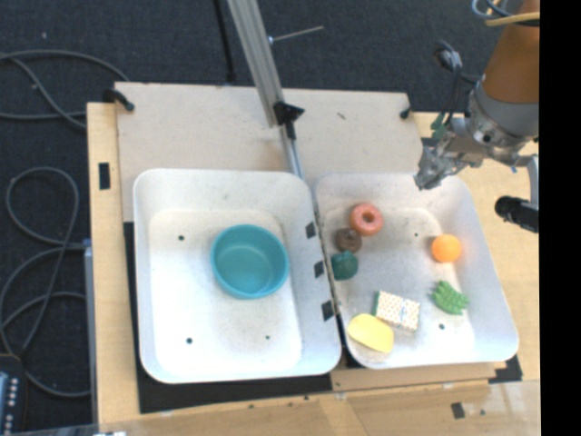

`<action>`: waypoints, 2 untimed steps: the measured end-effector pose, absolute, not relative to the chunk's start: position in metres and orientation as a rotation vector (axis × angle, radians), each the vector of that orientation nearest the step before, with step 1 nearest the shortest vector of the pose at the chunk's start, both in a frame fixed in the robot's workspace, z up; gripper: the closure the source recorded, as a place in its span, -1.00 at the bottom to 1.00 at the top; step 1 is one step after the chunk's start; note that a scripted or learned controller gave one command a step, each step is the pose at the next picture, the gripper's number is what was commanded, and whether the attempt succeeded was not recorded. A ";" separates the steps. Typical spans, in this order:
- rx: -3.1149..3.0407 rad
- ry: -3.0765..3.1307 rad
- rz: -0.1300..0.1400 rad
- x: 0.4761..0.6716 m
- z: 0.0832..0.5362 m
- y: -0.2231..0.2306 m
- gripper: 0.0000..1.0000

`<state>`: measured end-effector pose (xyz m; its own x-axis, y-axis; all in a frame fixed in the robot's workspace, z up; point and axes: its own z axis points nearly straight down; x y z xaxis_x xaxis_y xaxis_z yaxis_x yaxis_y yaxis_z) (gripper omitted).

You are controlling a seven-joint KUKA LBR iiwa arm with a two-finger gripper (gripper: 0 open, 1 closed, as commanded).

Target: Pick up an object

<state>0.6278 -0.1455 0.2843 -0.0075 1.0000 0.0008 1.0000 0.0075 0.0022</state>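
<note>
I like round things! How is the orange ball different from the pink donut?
The orange ball is solid and plain orange; the pink donut is a ring with a hole. The ball sits alone near the bin's right side; the donut lies farther left, close to a brown piece. Both look round and lie in the right bin.

Plainly a robotics lab or test cell, not a home or shop. Bare plywood surface (218, 121) set on dark carpet (109, 25), with loose black cables (36, 198) coiled on the floor well to the left of the end effector (432, 173). Slanted aluminium extrusion post (259, 48) clamped up-left of the end effector, typical of a rig frame. Two shallow white bins (154, 198) side by side, one directly below the end effector, the other to its left. Odd assortment of toy items under the end effector: orange ball (446, 248), pink ring (367, 218), yellow piece (370, 333). Teal bowl (250, 260) further left.
</note>
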 end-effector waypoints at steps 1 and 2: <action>2.215 2.228 0.000 0.621 0.269 -0.091 1.00; 2.213 2.229 0.001 0.620 0.263 -0.031 1.00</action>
<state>0.6200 -0.0308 0.2633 -0.0072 1.0000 0.0006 1.0000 0.0072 0.0006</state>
